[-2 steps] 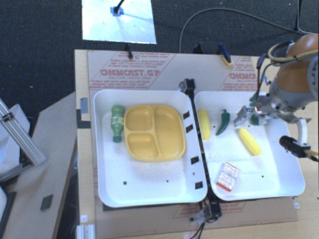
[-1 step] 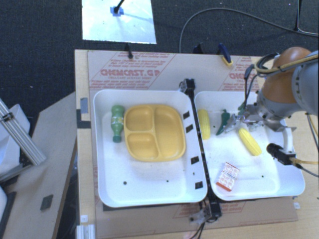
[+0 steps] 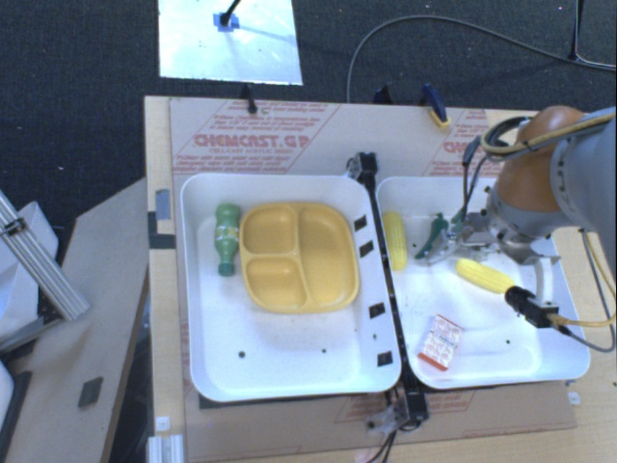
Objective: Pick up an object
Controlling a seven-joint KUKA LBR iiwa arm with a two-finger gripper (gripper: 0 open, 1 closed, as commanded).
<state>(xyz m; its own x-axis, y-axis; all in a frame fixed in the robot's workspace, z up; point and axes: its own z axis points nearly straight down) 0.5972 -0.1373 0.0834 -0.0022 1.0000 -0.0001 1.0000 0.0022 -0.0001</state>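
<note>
The arm reaches in from the right, bent down over the right bin. Gripper aperture cannot be determined. A yellow corn cob lies just beside it, long axis running upper-left to lower-right.

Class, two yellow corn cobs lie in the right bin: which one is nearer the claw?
The corn cob lying just below the claw; the other corn cob rests against the divider, farther left.

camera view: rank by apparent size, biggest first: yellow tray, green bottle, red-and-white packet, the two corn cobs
1. yellow tray
2-4. Too close to rank: green bottle, corn cob by the divider, corn cob near the gripper.
5. red-and-white packet, somewhat smaller.
</note>
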